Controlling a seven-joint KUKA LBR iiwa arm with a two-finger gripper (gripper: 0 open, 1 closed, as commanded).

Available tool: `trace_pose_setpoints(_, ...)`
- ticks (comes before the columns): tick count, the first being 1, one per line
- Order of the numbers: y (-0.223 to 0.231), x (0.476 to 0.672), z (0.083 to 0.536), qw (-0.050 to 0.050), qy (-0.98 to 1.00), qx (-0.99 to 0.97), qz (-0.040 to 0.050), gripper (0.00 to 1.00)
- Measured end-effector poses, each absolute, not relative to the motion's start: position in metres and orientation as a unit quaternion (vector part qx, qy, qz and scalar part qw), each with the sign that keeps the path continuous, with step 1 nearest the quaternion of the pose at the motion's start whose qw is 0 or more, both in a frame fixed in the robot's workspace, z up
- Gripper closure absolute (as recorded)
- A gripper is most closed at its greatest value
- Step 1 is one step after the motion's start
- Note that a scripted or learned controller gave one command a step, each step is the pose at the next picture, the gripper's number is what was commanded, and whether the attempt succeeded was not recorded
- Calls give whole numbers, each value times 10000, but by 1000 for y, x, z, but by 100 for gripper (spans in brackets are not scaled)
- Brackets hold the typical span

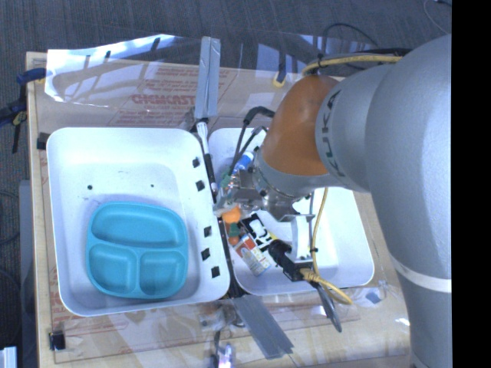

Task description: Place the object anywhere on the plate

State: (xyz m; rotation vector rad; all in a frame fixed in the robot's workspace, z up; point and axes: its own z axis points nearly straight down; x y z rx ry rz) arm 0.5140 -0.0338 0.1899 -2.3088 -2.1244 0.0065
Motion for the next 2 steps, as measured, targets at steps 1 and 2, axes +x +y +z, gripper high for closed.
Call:
trace_pose_setpoints(1, 35, 512, 190, 19, -6958, -7183, 27, 100)
trace_pose_setpoints(2, 35, 512, 190, 18, -6954, -7186, 25, 0)
